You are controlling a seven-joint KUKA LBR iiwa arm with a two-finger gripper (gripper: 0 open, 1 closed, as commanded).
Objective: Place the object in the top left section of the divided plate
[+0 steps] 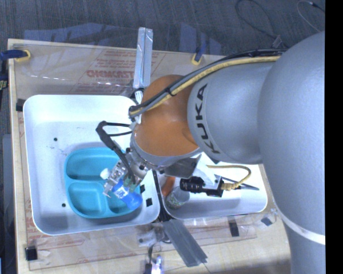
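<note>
The left bin (37, 153) holds a light blue divided plate (86, 178). At the plate's right edge the gripper (121, 182) hangs over a small, clear, bluish object (126, 192); whether it is gripped I cannot tell. The grey arm (246, 113) covers the right bin (248, 201).

Divided plate (90, 182): turquoise blue. Bins (40, 153): white. Arm (246, 113): grey, orange band (163, 121). Bench (74, 67): pale wood, red print.
</note>
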